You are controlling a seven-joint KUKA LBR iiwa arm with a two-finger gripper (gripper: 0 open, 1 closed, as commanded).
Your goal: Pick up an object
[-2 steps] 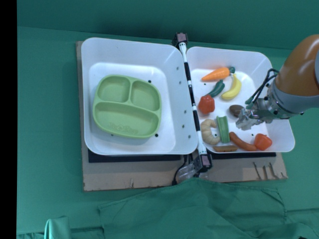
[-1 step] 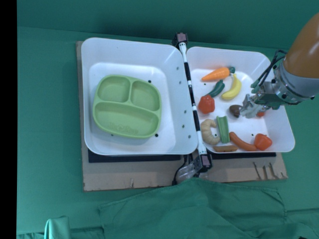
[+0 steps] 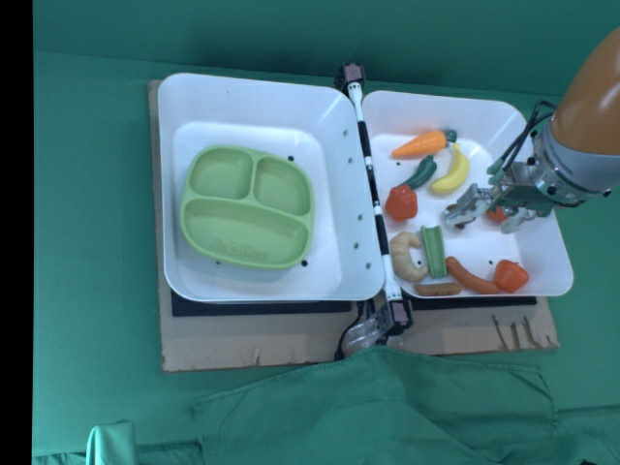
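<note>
Bench: green cloth [image 3: 97, 260] all over, with a cardboard sheet [image 3: 252, 342] under both bins.
Left bin [image 3: 194, 100]: on the far side of the hinge strip [image 3: 373, 197], holding a pale green divided plate [image 3: 248, 205].
Right bin [image 3: 542, 260]: just past the hinge strip, full of toy food.
Arm [image 3: 593, 114]: reaches in from the edge away from the hinge strip, orange band uppermost.
Gripper [image 3: 489, 208]: low over the right bin's middle, well off the hinge strip; I cannot tell how its fingers stand or whether they have anything.
Banana [image 3: 452, 171]: between hinge strip and gripper.
Carrot [image 3: 421, 144]: toward the far rim, close to the hinge strip.
Red pepper [image 3: 401, 202]: just beside the hinge strip.
Something red [image 3: 495, 215]: half hidden under the gripper.
Near rim: bread ring [image 3: 407, 257], green stick [image 3: 433, 251], sausage [image 3: 472, 277], strawberry-like piece [image 3: 511, 275].
</note>
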